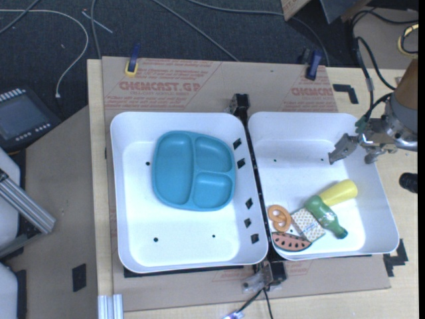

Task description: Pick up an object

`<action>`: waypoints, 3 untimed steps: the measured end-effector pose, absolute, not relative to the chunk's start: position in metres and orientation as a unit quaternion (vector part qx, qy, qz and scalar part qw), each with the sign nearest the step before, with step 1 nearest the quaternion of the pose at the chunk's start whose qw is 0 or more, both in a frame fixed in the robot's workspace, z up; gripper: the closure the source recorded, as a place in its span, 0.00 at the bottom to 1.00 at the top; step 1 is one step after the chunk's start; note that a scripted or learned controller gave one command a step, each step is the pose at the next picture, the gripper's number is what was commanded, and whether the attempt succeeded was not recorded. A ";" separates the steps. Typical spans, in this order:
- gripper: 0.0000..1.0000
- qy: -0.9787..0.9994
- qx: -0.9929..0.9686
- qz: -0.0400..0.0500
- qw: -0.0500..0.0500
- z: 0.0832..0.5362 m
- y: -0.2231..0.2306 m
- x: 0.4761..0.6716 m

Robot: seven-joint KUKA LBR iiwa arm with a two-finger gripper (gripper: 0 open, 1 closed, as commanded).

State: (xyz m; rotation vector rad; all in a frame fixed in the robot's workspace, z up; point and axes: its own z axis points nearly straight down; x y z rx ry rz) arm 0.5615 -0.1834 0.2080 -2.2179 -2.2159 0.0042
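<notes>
currently | gripper (355, 148) open wide, empty, at 2 o'clock over right bin (292, 128) | bottle (331, 208), pretzel (279, 216), watermelon slice (291, 241) huddled at 5 o'clock | risk: touching neighbours may spoil a clean grasp

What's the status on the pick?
Gripper over right bin, holding nothing. Yellow-green bottle, pretzel, watermelon slice untouched below it. Path clear.

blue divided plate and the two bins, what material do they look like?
Blue divided plate: likely moulded plastic, matte; uniform colour, soft rounded ridges. Left bin and right bin: probably thin formed plastic, smooth white with slight sheen; rounded corners, curled rims.
</notes>
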 end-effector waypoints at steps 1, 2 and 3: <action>0.00 -0.707 -0.707 0.001 0.004 0.153 -0.173 0.556; 0.00 -0.707 -0.707 0.001 0.004 0.091 -0.168 0.551; 1.00 -0.707 -0.707 -0.001 0.000 0.106 -0.169 0.554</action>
